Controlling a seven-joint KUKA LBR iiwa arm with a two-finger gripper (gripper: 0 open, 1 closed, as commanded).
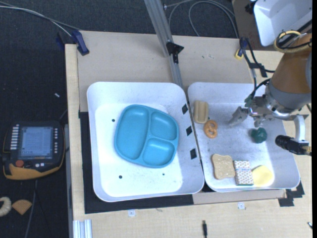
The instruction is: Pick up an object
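The gripper (247, 117) hangs with fingers spread and nothing in them over the right bin (225, 90), just beside the green object (258, 134) near its right edge, so next it must descend and close.

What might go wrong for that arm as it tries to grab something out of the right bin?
The gripper hangs beside the small green ball, which may roll away if nudged. The bread slice, checkered block and yellow piece lie crowded at the bin's near edge, so a grab there might catch two.
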